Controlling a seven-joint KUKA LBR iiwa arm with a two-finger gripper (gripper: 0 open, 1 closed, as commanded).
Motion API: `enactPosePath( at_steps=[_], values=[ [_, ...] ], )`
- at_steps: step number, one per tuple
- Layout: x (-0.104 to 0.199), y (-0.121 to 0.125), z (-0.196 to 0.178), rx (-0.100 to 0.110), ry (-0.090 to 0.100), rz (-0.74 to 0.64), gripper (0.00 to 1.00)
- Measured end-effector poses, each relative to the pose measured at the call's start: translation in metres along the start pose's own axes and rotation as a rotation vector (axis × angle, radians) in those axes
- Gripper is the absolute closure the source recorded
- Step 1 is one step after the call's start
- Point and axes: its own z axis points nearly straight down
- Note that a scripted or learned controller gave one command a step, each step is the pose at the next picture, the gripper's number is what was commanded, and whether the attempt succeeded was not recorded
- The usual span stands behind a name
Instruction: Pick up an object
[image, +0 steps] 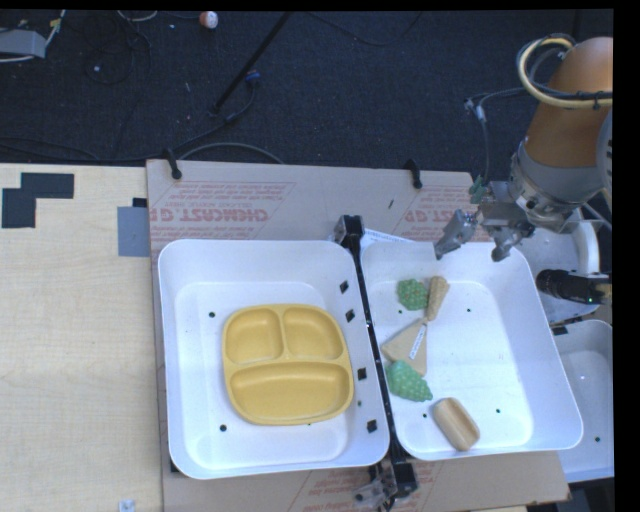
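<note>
Counting from the camera view: two white bins. Left bin (190, 290) holds one yellow divided tray (287, 362). Right bin (520, 340) holds two green pieces (411, 293) (408, 381), two tan wedges (437, 295) (408, 345), one bread roll (455, 423). Fingers (481, 240) spread open, gripping nothing, above the right bin's far rim. Cardboard (230, 200) print reads reversed, illegible.
</note>
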Motion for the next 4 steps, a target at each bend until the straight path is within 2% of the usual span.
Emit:
enactPosePath(
  at_steps=[1, 4],
  values=[
    [0.000, 0.001, -0.006, -0.010, -0.001, -0.002, 0.00],
    [0.005, 0.007, 0.151, -0.006, -0.001, -0.002, 0.00]
  ],
)
